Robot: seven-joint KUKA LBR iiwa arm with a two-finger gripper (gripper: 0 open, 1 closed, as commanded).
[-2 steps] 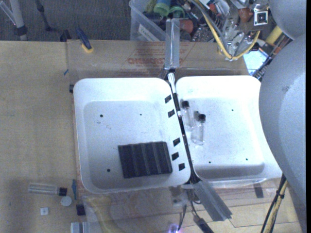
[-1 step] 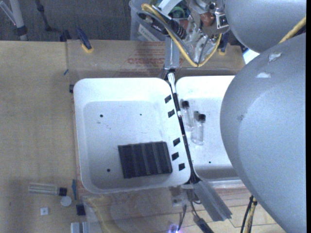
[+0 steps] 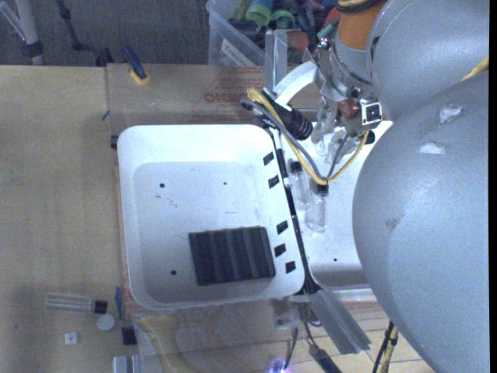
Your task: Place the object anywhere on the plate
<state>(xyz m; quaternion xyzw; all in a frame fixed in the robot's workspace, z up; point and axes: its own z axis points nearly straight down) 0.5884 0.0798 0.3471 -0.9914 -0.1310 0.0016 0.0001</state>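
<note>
Grey and bulky, the arm (image 3: 423, 185) fills the right side, its orange band (image 3: 359, 22) near the top edge and the wrist bent down over the right bin (image 3: 330, 247). The gripper (image 3: 314, 204) hangs low inside that bin, close to the divider, trailing yellow and black cables (image 3: 283, 119); its clear fingers blur together, so whether it grips anything cannot be told. A dark ribbed block (image 3: 231, 255) lies flat in the left bin (image 3: 155, 142), near its front wall.

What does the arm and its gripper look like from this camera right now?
The arm has bulky, rounded grey shells with an orange band above the wrist. Yellow and black cables loop beside the gripper, whose fingers look clear or translucent.
</note>
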